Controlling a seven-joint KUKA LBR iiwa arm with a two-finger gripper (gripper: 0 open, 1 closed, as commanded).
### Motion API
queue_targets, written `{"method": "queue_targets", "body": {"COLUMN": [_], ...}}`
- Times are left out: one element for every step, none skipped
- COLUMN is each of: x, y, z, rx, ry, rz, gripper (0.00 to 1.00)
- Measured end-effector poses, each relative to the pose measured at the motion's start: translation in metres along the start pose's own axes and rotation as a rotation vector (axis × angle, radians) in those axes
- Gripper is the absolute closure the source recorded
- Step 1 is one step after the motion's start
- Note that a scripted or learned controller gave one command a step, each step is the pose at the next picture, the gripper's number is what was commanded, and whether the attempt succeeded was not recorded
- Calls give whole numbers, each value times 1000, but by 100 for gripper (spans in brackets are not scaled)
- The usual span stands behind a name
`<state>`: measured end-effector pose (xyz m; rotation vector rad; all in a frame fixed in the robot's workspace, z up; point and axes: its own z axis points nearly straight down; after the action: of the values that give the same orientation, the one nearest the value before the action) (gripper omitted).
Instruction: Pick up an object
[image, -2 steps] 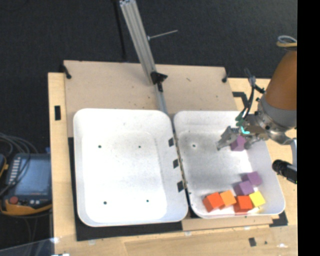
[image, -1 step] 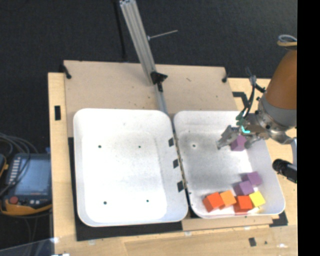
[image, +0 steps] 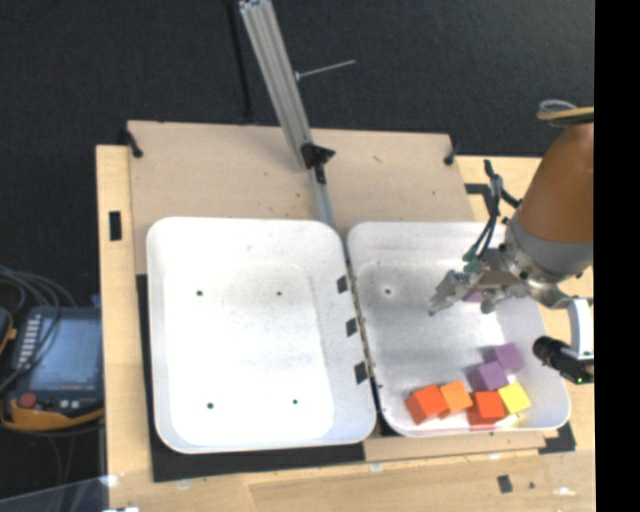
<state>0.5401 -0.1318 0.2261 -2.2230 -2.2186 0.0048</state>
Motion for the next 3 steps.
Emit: {"method": "queue_targets", "body": {"x": [-3, 3, 1], "y": [3, -6, -4], "z": [43, 98, 84], "rx": [1, 3, -6], "ry": [1, 1, 1], "rz": [1, 0, 9], "gripper": [0, 0, 100]}}
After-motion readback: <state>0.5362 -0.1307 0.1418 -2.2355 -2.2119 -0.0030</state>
